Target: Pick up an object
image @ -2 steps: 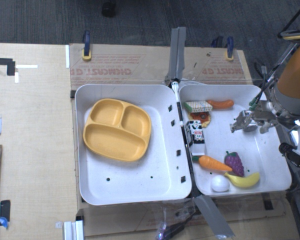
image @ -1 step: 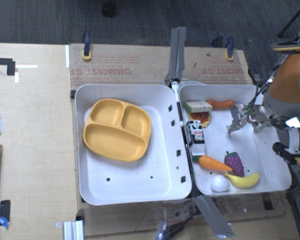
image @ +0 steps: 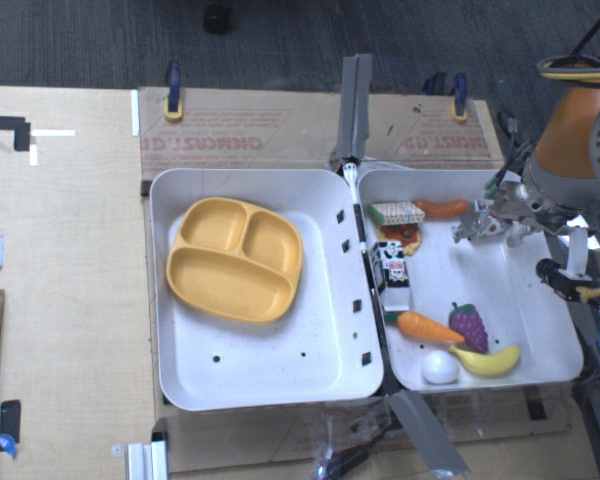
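Toys crowd the right bin point(image: 540, 298), hot dog point(image: 442, 208) nearest the hand point(image: 477, 230), whose grip state I cannot tell; a descent could clip the bin wall or catch nothing.

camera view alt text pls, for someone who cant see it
A grey arm's gripper hovers over the right bin, which holds toy food: carrot, grapes, banana, egg. The left bin holds a yellow divided plate.

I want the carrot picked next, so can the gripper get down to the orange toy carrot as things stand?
Probably yes: the orange toy carrot lies uncovered in the right white bin, though purple toy grapes sit close beside it. The gripper hangs above that bin.
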Tool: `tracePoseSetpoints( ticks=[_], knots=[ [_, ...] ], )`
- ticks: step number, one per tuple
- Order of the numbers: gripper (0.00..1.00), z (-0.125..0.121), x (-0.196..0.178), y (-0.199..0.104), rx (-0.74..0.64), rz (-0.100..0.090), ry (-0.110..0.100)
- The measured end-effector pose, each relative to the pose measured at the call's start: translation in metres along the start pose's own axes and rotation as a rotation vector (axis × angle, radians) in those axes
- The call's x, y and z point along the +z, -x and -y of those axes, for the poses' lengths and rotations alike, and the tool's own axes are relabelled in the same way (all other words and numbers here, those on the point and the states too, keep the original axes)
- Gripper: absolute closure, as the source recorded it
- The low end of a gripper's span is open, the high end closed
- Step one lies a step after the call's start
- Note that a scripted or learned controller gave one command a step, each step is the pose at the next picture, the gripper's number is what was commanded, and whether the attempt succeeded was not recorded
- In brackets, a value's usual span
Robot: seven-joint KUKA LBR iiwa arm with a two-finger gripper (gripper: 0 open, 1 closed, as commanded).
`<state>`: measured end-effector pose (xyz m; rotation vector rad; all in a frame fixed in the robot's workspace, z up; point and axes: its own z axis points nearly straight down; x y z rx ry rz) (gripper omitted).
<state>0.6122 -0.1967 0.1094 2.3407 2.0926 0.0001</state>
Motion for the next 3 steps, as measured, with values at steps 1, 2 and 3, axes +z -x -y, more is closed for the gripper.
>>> tracePoseSetpoints(
  ticks=[1,2,3],
  knots=[
    [0.0,-0.029,0.017,0.005,-0.051,-0.005,-0.001],
    [1.0,-0.027,0.008,0.007,-0.052,-0.004,-0.01],
    [1.0,-0.04,-0.1,-0.065,-0.041,0.0,-0.001]
  ],
)
